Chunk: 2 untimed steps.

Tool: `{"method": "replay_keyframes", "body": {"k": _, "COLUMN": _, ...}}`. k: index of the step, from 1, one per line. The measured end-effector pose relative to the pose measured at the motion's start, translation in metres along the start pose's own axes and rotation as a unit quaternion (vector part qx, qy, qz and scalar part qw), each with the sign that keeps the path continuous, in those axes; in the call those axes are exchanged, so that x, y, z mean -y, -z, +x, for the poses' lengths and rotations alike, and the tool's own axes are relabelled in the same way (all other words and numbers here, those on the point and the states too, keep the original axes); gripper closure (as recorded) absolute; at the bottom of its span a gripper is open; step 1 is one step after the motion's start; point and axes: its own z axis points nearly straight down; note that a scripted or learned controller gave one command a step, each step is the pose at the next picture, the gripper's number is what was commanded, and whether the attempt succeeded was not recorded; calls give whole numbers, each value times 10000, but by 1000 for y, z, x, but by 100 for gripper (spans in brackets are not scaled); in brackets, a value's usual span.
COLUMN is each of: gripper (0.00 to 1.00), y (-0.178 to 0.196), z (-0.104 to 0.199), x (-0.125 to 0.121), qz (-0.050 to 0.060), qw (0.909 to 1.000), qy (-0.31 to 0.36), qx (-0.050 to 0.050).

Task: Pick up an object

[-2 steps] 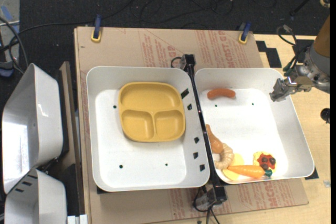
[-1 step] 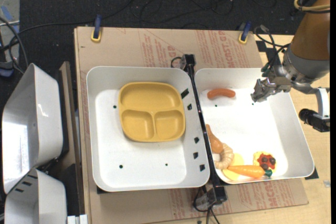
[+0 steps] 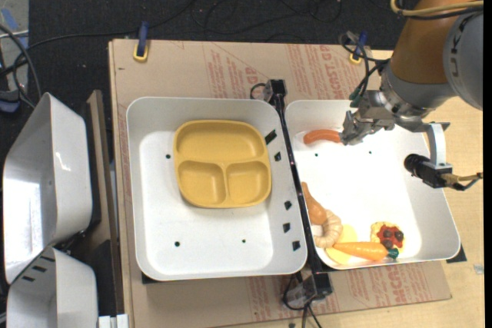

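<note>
The jaws (image 3: 350, 134) were seen low over the far part of the right bin (image 3: 430, 188), just beside the right end of an orange sausage-shaped toy (image 3: 321, 137) lying on the bin floor, though whether they were open, shut or touching it could not be told. A carrot (image 3: 360, 249), a shrimp-like piece (image 3: 323, 220) and a small pizza-like toy (image 3: 387, 234) were gathered at the near edge. A yellow divided plate (image 3: 223, 163) was seen in the left bin (image 3: 154, 188).
</note>
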Motion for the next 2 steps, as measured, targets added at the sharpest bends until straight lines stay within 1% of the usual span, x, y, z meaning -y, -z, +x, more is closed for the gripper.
{"method": "replay_keyframes", "body": {"k": 1, "gripper": 100, "y": -5, "z": 59, "x": -8, "qz": 0, "qw": 10000, "qy": 11, "qx": -4}}
{"method": "replay_keyframes", "body": {"k": 2, "gripper": 100, "y": 4, "z": 115, "x": -24, "qz": -14, "qw": 10000, "qy": 14, "qx": -7}}
